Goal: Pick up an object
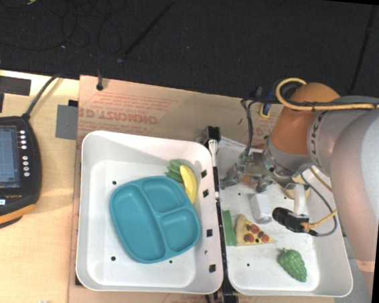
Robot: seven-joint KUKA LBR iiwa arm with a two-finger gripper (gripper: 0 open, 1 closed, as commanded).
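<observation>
Grey metal fingers of the gripper (259, 203) reached down into the right bin (337, 281); whether they were apart or together could not be told. Just below-right lay a toy pizza slice (254, 232), with green grapes (293, 264) farther out.

Gripper (259, 203) low in right bin (326, 289) — beside pizza slice (254, 231).

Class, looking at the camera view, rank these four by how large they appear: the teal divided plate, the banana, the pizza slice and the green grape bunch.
1. teal divided plate, clearly largest.
2. The banana, pizza slice and green grape bunch look too alike to rank; the plate partly covers the banana.
</observation>
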